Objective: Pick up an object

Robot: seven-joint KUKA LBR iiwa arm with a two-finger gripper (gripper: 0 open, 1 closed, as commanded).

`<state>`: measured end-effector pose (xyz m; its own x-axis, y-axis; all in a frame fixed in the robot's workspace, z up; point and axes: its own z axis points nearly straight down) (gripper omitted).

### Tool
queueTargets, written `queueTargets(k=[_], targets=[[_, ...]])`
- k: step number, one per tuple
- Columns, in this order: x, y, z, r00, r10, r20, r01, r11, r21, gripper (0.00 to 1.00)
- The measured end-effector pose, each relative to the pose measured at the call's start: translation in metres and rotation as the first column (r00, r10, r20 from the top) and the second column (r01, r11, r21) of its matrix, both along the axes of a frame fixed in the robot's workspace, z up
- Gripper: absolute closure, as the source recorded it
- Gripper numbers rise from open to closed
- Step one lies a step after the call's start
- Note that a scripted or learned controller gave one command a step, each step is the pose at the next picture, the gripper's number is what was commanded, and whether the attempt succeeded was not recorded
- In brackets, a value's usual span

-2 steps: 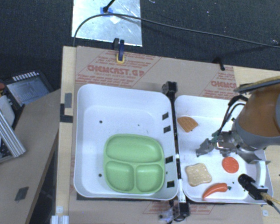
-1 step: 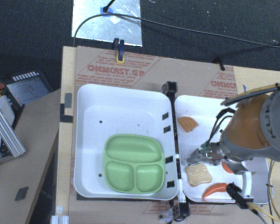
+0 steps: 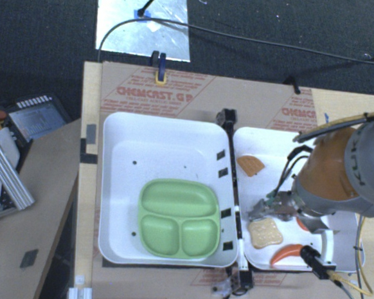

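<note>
Hanging over the right bin [image 3: 265, 140], the gripper [image 3: 264, 210] sits just above the toast slice [image 3: 265, 233], which lies at its six o'clock. Whether anything is grasped cannot be told.

- Grey KUKA arm with an orange band above the wrist [image 3: 340, 170] enters from the right, wrist angled down and to the left.
- Two-finger metal gripper [image 3: 264, 210] sits low, at the arm's near left end.
</note>
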<state>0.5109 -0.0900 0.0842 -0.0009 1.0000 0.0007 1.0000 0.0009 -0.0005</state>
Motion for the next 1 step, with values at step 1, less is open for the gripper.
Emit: queueTargets(k=[1], targets=[[0.0008, -0.0001, 0.0108, 1.000, 0.000, 0.002, 0.000, 1.000, 0.000, 1.00]])
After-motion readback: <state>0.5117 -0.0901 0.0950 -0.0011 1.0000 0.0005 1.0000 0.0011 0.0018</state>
